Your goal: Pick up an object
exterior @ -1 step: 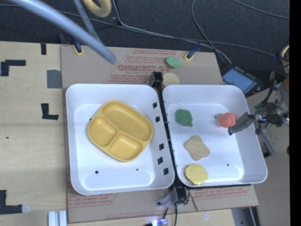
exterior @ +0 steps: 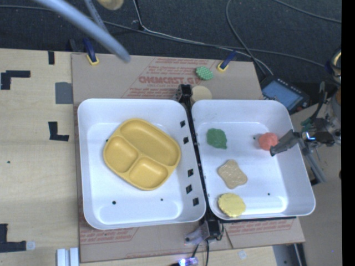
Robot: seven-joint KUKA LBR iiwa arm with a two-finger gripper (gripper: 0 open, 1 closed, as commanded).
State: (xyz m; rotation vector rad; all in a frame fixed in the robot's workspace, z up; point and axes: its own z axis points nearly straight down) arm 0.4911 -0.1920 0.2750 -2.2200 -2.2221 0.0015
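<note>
Grey gripper (exterior: 284,143) sits at the right white bin's (exterior: 288,201) 3 o'clock rim, beside a small orange-red lump (exterior: 267,141); its opening cannot be told. That bin also holds a green leafy piece (exterior: 217,138) at 10 o'clock, a tan cracker (exterior: 232,174) near centre and a yellow round disc (exterior: 231,205) at 6 o'clock. Left white bin (exterior: 91,204) holds a yellow three-compartment plastic plate (exterior: 142,153) at its centre.

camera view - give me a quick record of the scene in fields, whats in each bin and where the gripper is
left bin: yellow divided tray, three compartments, set at a slant
right bin: four items
green piece: upper left of the right bin
orange-red piece: by the bin's right wall
tan cracker-shaped piece: middle of the bin
yellow round piece: near the front wall
gripper: at the right bin's right wall, just beside the orange-red piece; no item seen held
outside the bins: small green piece on the cardboard behind them
</note>
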